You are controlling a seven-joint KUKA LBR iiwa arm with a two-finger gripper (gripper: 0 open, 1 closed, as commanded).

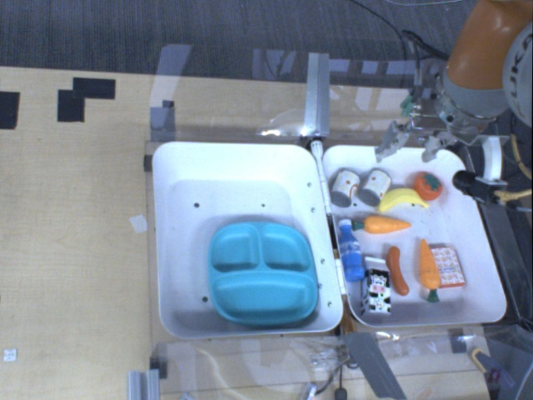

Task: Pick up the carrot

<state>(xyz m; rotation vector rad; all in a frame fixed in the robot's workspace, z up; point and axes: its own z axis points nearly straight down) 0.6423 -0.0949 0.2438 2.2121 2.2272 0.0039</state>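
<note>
Carrot (386, 224) lies on its side in the right bin (491, 302), just above that bin's middle, its tip pointing toward 3 o'clock and its green end toward 9. A second carrot (428, 267) lies lower, at about 4 o'clock from the first, running lengthwise with its green end toward 6 and touching the left edge of a cracker box (447, 267). At 12 o'clock from the first carrot sits a banana (403, 198), with two cans (360, 187) to the banana's 9 o'clock and a tomato (430, 186) to its 3. A sausage (396, 271) lies at 6 o'clock from the first carrot, a blue bottle (351, 251) at 8 o'clock along the bin's left wall, and a small milk carton (378, 291) below the bottle. The gripper (414, 145) hangs over the bin's far rim at 12 o'clock, well apart from both carrots, its two fingers (390, 143) spread with nothing between them. The left bin (179, 182) holds a blue divided plate (261, 272) toward its 6 o'clock side.
</note>
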